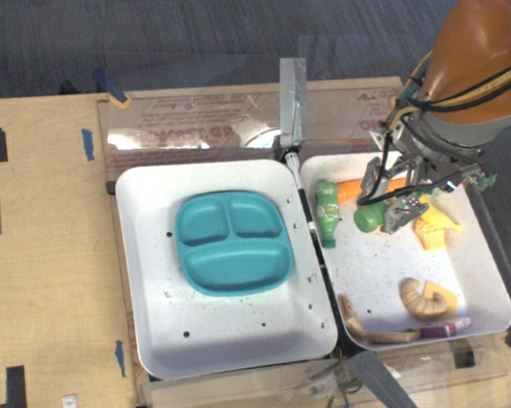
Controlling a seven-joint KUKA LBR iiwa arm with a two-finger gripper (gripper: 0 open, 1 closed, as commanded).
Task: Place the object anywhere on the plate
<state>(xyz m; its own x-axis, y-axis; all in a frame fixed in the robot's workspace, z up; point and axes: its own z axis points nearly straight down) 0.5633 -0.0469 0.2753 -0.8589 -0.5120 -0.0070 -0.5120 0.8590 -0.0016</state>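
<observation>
Overhead, we see the gripper (395, 204) hanging in the right bin (497, 307), near its far edge. A green object (368, 217) sits between its fingers, so we take it as clamped on that piece. The teal plate (234, 243), split into compartments, lies in the middle of the left bin (147, 278), well apart from the gripper. Along the right bin's left edge stands a green bottle (327, 211), with an orange piece (353, 189) just beside it. A yellow item (435, 225) lies right of the gripper. Near the front edge we find a tan curl (426, 298), a brown stick (371, 330) and a purple pen (443, 326).
</observation>
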